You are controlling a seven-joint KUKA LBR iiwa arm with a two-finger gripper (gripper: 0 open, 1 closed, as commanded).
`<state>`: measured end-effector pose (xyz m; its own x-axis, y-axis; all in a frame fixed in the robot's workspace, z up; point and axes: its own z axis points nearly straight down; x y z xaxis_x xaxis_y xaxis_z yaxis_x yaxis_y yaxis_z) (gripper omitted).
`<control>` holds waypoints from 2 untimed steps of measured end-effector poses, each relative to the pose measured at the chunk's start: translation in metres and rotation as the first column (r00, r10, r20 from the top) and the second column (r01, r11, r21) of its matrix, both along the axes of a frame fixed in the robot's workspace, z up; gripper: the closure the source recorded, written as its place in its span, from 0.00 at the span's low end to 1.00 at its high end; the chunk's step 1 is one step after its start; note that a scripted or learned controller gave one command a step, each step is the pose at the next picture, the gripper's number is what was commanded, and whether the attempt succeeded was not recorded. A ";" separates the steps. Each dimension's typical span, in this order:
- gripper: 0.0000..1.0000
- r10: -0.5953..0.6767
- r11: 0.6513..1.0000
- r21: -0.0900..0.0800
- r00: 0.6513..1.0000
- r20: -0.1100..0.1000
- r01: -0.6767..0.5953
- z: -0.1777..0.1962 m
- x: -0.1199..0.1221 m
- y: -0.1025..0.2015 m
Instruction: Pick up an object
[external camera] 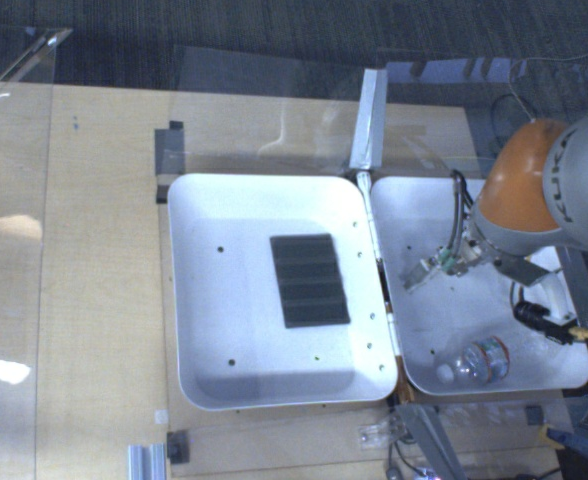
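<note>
- Camera view: the grey arm with its orange band (519,188) reaches in from the right and hangs over the right-hand shallow white plastic bin (424,208).
- The two-finger gripper (424,271) shows as a small, pale, greenish-tipped cluster pointing left and down toward the bin floor; it is too small and blurred to tell how far it is open, and nothing can be seen in it.
- The likeliest thing to pick is a clear, crumpled plastic bottle (474,360), lying on its side near the front wall of the right bin, well apart from the gripper.
- It looks thin-walled, glossy and see-through with a rounded body, so it would probably roll or buckle under a squeeze.
- The left-hand shallow white plastic bin (204,268) holds a flat, dark, ribbed rectangular slab (310,280), matte, lying near its middle at a slight angle.
- Both bins are smooth with rounded corners and small dark holes in the floor; they sit on a pale wooden bench (74,268).
- Judgement: the step in hand is the approach, and no grasp is yet made.
- The next move calls for shifting toward the front of the right bin, coming down over the bottle and closing across its narrow width.
</note>
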<state>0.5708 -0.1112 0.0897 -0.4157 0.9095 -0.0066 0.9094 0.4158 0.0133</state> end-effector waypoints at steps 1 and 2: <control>0.00 0.089 0.996 -0.004 0.996 -0.002 -0.089 0.000 0.021 -0.049; 0.00 0.126 0.992 -0.003 0.992 -0.005 -0.127 0.004 0.067 -0.067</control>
